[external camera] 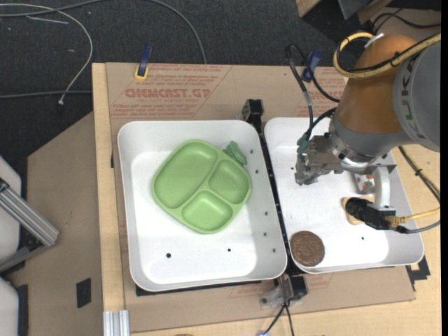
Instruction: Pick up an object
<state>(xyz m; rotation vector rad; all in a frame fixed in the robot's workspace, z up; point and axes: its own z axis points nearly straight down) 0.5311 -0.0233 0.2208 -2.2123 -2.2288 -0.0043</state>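
Grey gripper (pixel 306 176) hovers low over the right bin (pixel 336 257).

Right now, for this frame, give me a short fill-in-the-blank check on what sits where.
1. The green divided plate lies in the ____ bin.
2. The brown disc lies in the ____ bin, near its front edge.
3. The gripper hangs over the ____ bin.
4. The plate has ____ compartments.

Missing words: left; right; right; three

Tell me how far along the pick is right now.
Nothing looks picked yet. The end effector hangs over the right bin, with nothing visibly in it. The brown disc lies near that bin's front edge, and the green divided plate sits in the left bin.
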